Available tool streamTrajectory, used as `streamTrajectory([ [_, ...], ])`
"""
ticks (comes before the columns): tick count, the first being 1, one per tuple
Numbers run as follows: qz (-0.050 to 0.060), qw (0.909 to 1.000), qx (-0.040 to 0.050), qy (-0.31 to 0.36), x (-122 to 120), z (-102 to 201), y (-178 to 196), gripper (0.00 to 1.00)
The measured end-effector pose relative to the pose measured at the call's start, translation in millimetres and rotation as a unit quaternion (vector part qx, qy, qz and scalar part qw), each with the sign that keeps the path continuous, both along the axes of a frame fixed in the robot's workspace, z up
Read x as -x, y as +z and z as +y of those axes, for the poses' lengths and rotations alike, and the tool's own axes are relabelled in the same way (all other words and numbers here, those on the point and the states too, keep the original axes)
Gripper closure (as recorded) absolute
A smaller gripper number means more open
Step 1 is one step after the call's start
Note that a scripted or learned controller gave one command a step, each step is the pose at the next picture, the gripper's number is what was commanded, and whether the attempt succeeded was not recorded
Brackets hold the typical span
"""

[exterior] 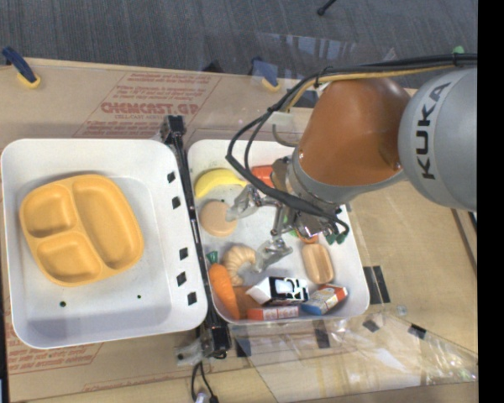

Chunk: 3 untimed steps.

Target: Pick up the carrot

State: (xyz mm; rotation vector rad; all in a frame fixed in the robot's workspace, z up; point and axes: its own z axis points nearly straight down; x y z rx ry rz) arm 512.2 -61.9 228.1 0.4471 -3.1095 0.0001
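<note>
The carrot (pixel 221 286) is orange with a green tip and lies by the left wall of the right bin (pixel 359 285), near its front corner. My gripper (pixel 260 223) hangs over the middle of that bin, under the arm's orange band. Its two metal fingers (pixel 245 201) are spread, open, with only bin floor showing between them. The carrot lies in front of and to the left of the gripper and apart from it. A pale shell-shaped pastry (pixel 239 259) sits between the near fingertip and the carrot.
The right bin also holds a yellow fruit (pixel 218 180), a round tan biscuit (pixel 213 217), a hot dog bun (pixel 317 264), a black-and-white carton (pixel 283 290) and a red-and-blue packet (pixel 323 297). A yellow divided plate (pixel 80 226) lies in the left bin (pixel 25 321).
</note>
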Motion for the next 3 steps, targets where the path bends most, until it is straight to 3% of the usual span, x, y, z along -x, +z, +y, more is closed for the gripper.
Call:
streamTrajectory([
  [1,-0.001,0.988,-0.0002,0.154,-49,7,-37,0.0],
  [2,-0.002,0.9732,0.0005,0.23,-111,-43,-45,0.0],
  [3,-0.004,0.9672,0.0024,0.254,-27,-27,41,0.0],
])
